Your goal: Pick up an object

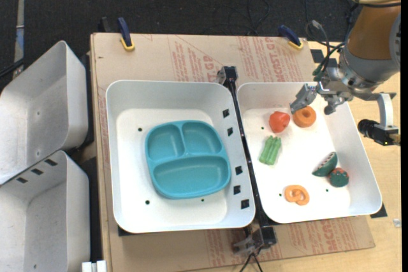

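My gripper (pixel 315 103) hangs over the back of the right bin (pixel 366 194), its two fingers spread open. Just below the fingertips lies a small orange toy fruit (pixel 305 116), closer to the left finger (pixel 300 100); I see nothing pinched between them. A red toy tomato (pixel 278 121) sits just left of the orange one. Further forward in the same bin lie a green vegetable piece (pixel 270 150), a watermelon slice (pixel 325 164), a dark green and red piece (pixel 338 177) and an orange pretzel-shaped ring (pixel 296 194).
The left bin (pixel 121 137) holds a blue divided plate (pixel 188 158). A black divider (pixel 241 137) runs between the two bins. Two white tubs (pixel 38 105) stand off the bench at the left. The arm's orange band (pixel 376 16) rises at the upper right.
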You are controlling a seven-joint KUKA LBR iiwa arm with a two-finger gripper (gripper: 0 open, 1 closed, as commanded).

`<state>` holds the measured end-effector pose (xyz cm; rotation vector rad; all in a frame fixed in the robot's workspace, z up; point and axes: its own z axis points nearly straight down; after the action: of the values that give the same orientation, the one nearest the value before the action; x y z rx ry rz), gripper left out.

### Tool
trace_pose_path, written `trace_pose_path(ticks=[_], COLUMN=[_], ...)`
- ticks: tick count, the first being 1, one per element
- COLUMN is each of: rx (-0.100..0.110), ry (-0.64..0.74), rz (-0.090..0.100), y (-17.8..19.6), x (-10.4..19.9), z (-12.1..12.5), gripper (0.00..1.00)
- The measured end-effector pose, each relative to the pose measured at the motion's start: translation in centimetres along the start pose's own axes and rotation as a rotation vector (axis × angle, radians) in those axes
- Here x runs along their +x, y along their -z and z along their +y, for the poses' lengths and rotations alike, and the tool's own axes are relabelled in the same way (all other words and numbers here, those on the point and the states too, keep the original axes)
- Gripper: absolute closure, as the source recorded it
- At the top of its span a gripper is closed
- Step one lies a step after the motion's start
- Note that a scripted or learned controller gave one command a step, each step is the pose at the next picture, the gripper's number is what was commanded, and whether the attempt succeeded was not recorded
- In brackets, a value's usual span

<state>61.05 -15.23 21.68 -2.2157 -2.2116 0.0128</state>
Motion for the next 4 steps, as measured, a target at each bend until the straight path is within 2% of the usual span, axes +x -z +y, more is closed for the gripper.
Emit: trace_pose_path(ticks=[1, 3, 4], rx=[-0.014, -0.009, -0.012], ry=[0.003, 0.003, 0.001], rz=[-0.002, -0.001, -0.002], y=[0.8, -9.9, -12.6], x=[0.1, 1.7, 1.8], z=[0.3, -0.8, -0.8], gripper=[0.0, 0.0, 0.0])
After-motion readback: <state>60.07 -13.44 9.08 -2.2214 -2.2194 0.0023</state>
